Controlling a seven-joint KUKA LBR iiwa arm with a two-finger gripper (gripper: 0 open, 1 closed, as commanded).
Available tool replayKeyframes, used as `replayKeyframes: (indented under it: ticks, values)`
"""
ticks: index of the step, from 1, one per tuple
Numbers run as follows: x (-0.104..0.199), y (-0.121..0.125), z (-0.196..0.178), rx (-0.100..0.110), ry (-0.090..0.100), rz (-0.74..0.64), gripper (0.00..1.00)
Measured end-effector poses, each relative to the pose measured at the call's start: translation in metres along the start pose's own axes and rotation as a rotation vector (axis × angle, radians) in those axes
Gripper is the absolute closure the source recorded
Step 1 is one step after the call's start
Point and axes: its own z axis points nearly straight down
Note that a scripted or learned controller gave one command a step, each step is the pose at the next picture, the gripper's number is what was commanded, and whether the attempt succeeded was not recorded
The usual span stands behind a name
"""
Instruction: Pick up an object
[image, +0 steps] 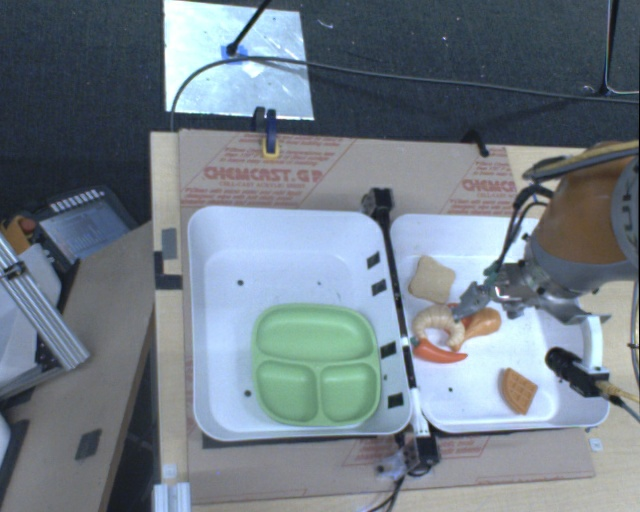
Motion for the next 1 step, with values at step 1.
replayKeyframes:
  ticks: [1]
  values:
    - [-0.0069,-0.0002,0.0601,0.002,0.000,0.000,0.00]
